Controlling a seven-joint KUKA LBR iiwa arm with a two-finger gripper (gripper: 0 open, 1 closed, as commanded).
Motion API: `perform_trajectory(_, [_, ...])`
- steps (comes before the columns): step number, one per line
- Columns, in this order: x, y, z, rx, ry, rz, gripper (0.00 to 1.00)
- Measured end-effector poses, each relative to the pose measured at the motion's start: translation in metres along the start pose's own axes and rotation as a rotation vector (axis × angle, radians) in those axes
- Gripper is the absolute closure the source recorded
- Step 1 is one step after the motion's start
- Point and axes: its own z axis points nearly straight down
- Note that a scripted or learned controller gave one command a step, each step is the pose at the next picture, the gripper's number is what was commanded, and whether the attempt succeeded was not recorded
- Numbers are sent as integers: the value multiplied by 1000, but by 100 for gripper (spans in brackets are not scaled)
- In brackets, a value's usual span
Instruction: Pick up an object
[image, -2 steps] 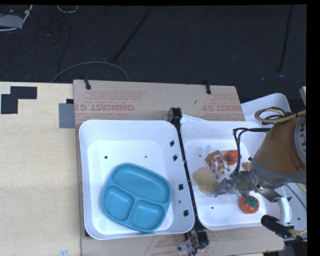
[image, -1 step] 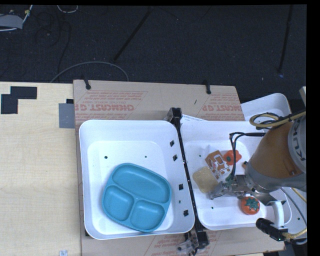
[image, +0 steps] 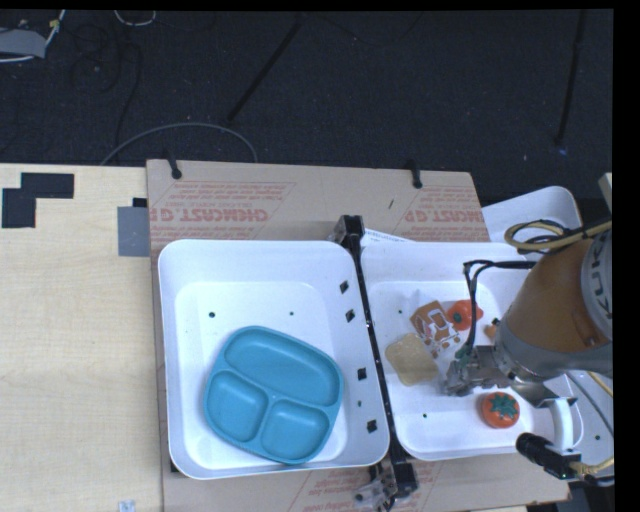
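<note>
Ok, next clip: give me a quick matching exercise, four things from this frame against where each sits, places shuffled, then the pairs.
Things:
1. blue divided tray
2. tomato toy
3. end effector
4. tan flat piece

Places:
A. right bin, near its front right corner
B. left bin
C. right bin, near its middle, beside the tan flat piece
D. right bin, left of the end effector

Pairs: 1-B, 2-A, 3-C, 4-D

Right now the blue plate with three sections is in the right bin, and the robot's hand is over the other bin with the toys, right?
Not quite. The camera view shows the blue plate in the left bin. The gripper is over the right bin, among the toys.
</note>
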Motion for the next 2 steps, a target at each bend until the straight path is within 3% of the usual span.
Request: perform_trajectory(2, [5,2,-107,-5,-2,-9,100])
